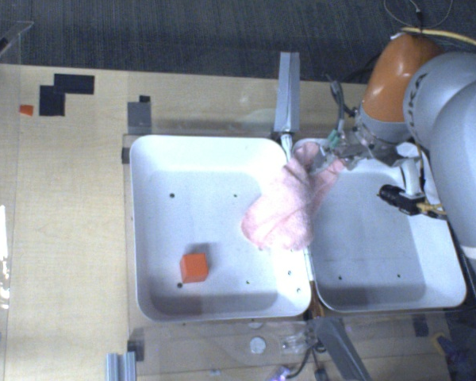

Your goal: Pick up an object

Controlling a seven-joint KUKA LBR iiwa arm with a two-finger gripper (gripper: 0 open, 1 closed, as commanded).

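Observation:
A pink cloth stretches across the divider between the two bins, with most of it over the left bin's right side. Its upper end rises to my gripper, which is at the back left corner of the right bin and shut on that end of the cloth. A small orange block lies on the floor of the left bin, near its front left and well away from the gripper.
The right bin sits under the arm, whose grey body and orange band cover its back right. A grey upright post stands behind the divider. Black markers lie on the bench at far left.

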